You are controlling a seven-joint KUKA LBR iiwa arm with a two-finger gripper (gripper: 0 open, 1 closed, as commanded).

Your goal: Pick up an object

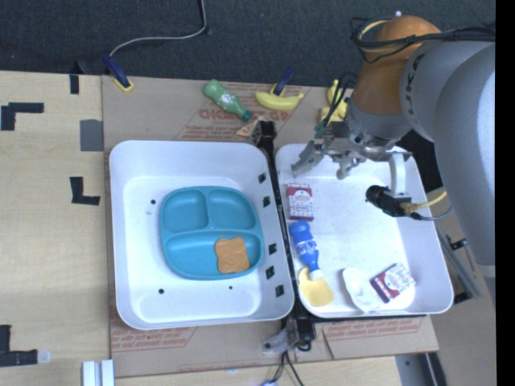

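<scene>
My gripper (326,164) hangs over the far end of the right bin (426,252), its two grey fingers (304,161) spread open with nothing between them. Just in front of it, against the bin's left wall, lies a red and white carton (299,201). Nearer the front, a blue bottle (304,246) lies beside a yellow piece (315,290). A white lid (358,289) and a red and white packet (392,281) sit at the front right.
The left bin (129,215) holds a blue divided plate (205,219) with a toast slice (232,255) on it. Behind the bins on the cardboard lie a green bottle (225,99), a banana (279,99) and a yellow object (334,103).
</scene>
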